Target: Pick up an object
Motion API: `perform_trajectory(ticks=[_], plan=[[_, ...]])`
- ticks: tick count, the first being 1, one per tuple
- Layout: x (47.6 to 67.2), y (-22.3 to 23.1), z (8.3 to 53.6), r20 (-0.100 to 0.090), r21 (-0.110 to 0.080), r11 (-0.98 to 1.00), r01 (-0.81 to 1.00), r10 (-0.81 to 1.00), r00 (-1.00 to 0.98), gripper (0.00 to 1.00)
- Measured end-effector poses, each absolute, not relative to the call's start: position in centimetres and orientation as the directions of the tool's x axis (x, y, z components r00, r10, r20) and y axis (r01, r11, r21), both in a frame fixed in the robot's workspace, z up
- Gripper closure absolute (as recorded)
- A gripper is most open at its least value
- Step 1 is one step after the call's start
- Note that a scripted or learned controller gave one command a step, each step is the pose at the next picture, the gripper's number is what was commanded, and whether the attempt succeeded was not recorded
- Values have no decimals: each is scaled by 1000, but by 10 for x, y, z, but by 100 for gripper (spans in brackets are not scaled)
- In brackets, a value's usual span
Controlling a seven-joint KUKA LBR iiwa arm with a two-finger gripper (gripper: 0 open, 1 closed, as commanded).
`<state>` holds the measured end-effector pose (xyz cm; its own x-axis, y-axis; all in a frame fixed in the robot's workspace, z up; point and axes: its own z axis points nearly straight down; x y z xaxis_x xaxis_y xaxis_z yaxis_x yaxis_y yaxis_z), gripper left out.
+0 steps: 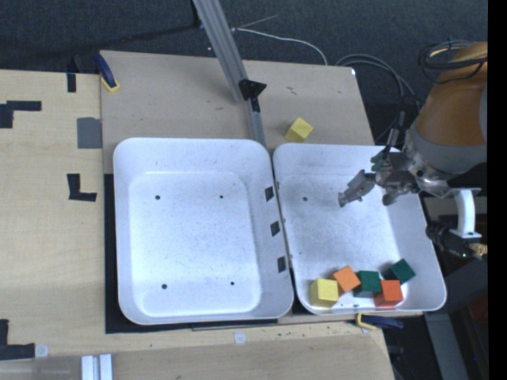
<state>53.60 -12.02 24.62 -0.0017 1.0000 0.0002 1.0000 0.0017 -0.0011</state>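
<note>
From the fixed camera above the counter (182,101), two shallow white bins sit side by side in the middle of the frame. The left bin (127,212) fills centre-left; the right bin (412,244) lies just beside it. The grey arm with its orange band (451,93) comes in from the right edge, and its gripper (366,185) hangs over the upper middle of the right bin, its fingers (353,191) pointing toward the left and slightly down-frame; whether they are spread or together cannot be told, and nothing shows between them. The blocks cluster along the lower edge of the right bin, well apart from the gripper: a yellow block (324,291) at the left, an orange block (346,278) touching it, two green blocks (369,282) (402,271), and a red-orange block (390,292). They are roughly cubic, with no clear long axis; the orange one sits turned diagonally. Another yellow block (299,129) lies on the counter above the bins, beside a grey metal bar (222,38) slanting from the top edge.
</note>
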Motion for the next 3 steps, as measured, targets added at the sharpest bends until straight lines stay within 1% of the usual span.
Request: perform_trajectory(ticks=[1,2,3], plan=[[595,-103,177,-1,-3,4,1000,1000,-4,0],[626,-92,120,-1,-3,3,1000,1000,-3,0],[672,-96,90,-1,-3,4,1000,1000,-4,0]])
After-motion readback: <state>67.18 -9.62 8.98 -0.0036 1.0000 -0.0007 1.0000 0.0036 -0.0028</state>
